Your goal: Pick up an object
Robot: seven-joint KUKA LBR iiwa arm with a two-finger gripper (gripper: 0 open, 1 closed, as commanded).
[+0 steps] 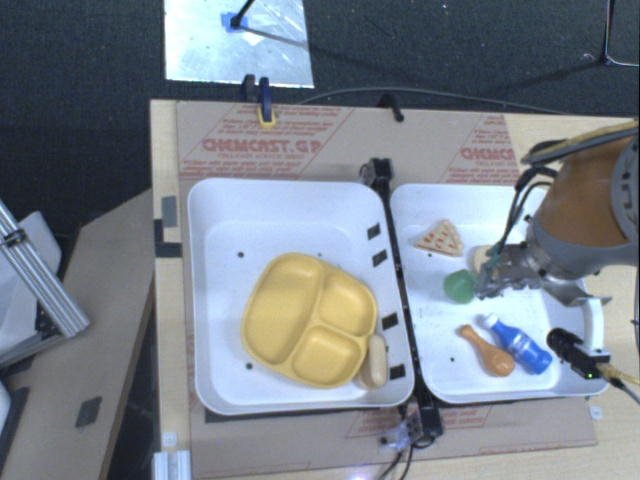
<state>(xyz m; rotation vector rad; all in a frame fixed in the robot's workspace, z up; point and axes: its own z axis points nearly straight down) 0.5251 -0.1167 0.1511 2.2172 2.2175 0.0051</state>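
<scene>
White bins: two white bins sit side by side on the bench (300,133), a left bin (225,218) and a right bin (425,203).
Gripper: the gripper (492,276) hangs low over the right bin, at the end of the grey and orange arm (590,208). I cannot tell how it is set, because it is dark and partly hidden by the arm.
Green ball: one green ball (459,286) lies in the right bin, just beside the gripper on the side toward the left bin. I cannot tell if they touch.
Triangle piece: one tan triangle piece with a red edge (440,238) lies in the right bin, near the gripper, toward the far wall of the bin. Its tip points at the far wall.
Drumstick: one brown toy drumstick (487,350) lies flat in the right bin, near the gripper, toward the near wall. Its long side runs at a slant, with the thin end up by the gripper and the fat end down by the near wall.
Blue bottle: one blue bottle (518,344) lies flat just beside the drumstick. It slants the same way, with its white cap closest to the gripper.
Yellow tray: one yellow tray (310,318) with three parts lies in the left bin, well apart from the gripper.
Tan roll: one small tan roll (374,360) lies by the tray's near corner, in the left bin.
</scene>
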